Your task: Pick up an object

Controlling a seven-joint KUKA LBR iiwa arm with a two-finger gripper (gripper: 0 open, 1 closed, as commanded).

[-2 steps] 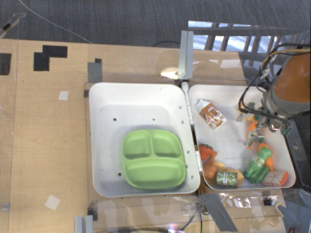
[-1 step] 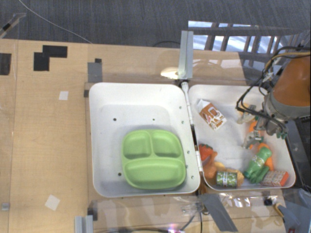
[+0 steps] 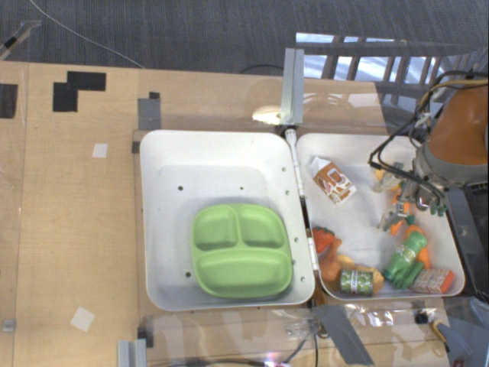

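Bins sit side by side on the wooden table, both white, shallow and smooth with round corners. The left bin holds a green plate, a shiny plastic one with three dips, near that bin's front edge.

The right bin holds small toys. A flat packet, orange and white, lies near the back, tilted with its long side running from back left to front right. A green bottle lies by the right wall, its long side running from front left up to back right. A round green can lies on its side at the front edge. A red and orange veggie sits by the left wall. A small red box rests in the front right corner.

The claw hangs low over the right side of that bin, just above the bottle. I cannot tell if it is clenched or released.
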